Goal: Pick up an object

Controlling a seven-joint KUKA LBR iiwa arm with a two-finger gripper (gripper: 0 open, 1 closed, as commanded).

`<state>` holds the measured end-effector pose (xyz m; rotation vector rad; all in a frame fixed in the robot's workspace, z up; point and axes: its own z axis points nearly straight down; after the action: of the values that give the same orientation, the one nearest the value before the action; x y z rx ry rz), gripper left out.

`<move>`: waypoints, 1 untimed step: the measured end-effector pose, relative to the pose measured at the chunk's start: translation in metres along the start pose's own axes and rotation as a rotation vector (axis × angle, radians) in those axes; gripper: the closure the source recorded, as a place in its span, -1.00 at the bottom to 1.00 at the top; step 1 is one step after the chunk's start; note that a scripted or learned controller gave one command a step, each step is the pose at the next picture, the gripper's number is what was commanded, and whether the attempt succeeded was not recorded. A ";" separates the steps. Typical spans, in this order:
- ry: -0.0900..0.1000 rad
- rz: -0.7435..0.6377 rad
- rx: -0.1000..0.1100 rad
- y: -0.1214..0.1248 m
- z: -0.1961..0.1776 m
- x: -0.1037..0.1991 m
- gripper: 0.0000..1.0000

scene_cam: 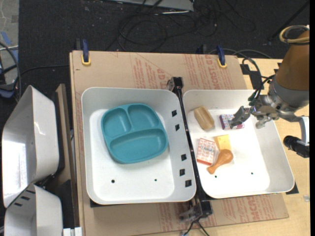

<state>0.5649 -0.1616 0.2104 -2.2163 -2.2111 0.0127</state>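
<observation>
hand hangs open and holding nothing over the right bin, beside a purple packet

I can see red printed lettering on the brown cardboard sheet that lies under the two bins. It stands above the bins, in the upper middle of the frame, and again along the lower edge near the bottom right. The letters are upside down or turned from my camera, and they are too small and pale, so I cannot read any word with certainty. The small packet in the right bin, red and white, carries some print, but it is blurred for me. The purple and white packet near the upper part of the same bin also shows marks which I cannot read.
</observation>
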 end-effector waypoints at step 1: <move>-0.002 -0.003 -0.013 0.003 -0.008 0.001 -1.00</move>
<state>0.5680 -0.1610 0.2179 -2.2204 -2.2225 0.0003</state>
